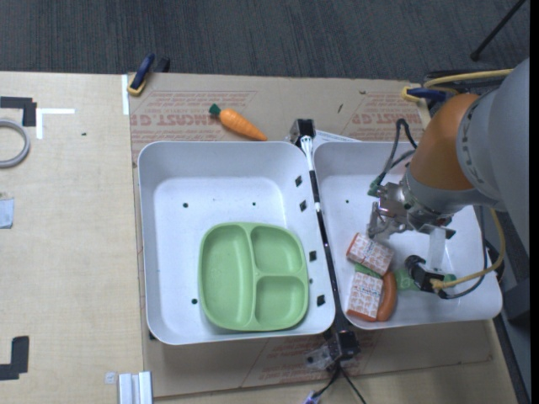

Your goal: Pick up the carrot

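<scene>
Beyond the far rim of the left bin (221,194), close to its far right corner, the carrot (238,123) lies on a sheet of brown cardboard (181,108) printed with red letters. It is outside the bin and not touching the rim. It rests flat and slanted, with its green top pointing left and its orange tip pointing right toward that corner.

Inside the left bin, toward its near right part, sits a green divided plate (253,276) with three compartments. A black clip (303,130) stands at the left bin's far right corner, where the right bin (354,183) meets it; the two bins touch along that side.

Right of the left bin, over the middle of the right bin, hangs the gripper (383,219) below the arm's orange band (442,150). It is well apart from the carrot. From this angle I cannot tell how far open it is, and nothing can be seen held in it. Just below it, a short way right of the left bin's right wall, lies a small patterned carton (370,253); whether the gripper touches it cannot be told. A second carton (365,295) lies nearer the left bin's near right corner, with an orange-red sausage (387,296) against its right side.

Past the left bin's far left corner, a blue and yellow tool (141,72) rests at the cardboard's edge.
</scene>
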